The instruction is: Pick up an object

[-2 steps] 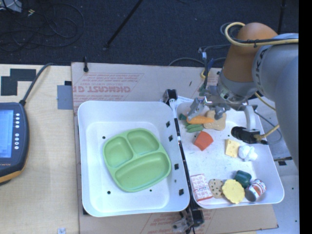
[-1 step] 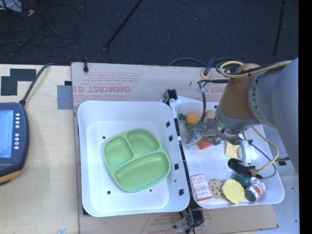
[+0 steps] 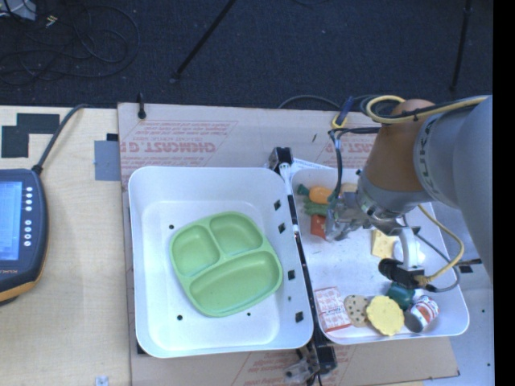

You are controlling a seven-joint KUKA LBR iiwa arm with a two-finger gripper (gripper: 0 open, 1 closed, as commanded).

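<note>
Here, end effector point(image 3: 336, 219) low in right bin point(image 3: 451, 324), beside red object point(image 3: 319, 227)

A green divided plate point(image 3: 227, 262) is seen lying in the left white bin point(image 3: 153, 312). A handheld control pendant point(image 3: 18, 230) with a lit screen is placed on the wooden bench point(image 3: 72, 336) at far left. Black cables point(image 3: 88, 30) are strewn across the dark floor behind.
</note>
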